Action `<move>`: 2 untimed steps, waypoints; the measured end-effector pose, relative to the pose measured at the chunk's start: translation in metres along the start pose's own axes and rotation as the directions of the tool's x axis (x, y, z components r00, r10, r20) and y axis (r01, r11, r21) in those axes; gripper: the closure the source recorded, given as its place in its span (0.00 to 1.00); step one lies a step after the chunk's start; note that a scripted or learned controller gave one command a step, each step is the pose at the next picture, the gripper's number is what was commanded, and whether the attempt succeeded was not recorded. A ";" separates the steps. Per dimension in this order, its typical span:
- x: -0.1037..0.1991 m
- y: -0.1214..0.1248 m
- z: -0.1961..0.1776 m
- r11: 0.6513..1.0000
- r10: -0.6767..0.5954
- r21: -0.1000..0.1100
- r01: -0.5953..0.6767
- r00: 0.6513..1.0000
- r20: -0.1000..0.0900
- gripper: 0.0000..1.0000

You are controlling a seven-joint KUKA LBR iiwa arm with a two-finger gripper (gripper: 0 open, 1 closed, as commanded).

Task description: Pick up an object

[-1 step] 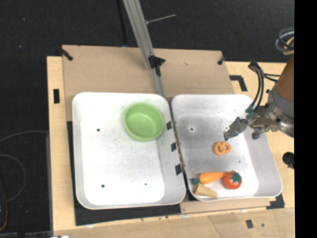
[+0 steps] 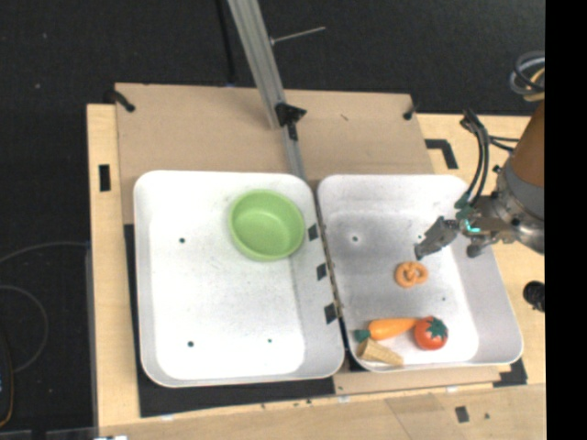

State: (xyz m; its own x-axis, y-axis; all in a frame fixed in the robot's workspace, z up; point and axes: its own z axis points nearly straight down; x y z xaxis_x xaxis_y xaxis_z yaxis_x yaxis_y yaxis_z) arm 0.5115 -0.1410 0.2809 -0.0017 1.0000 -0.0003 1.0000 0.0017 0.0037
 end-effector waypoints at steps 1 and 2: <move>0.009 -0.001 0.052 1.000 0.003 0.006 -0.003 1.000 0.001 0.00; 0.011 0.001 0.114 1.000 0.002 0.008 -0.002 1.000 0.000 0.00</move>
State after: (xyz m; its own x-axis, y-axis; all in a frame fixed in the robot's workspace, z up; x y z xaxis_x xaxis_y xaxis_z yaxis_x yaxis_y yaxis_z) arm 0.5131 -0.1296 0.1667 0.0004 1.0000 -0.0006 1.0000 -0.0004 -0.0046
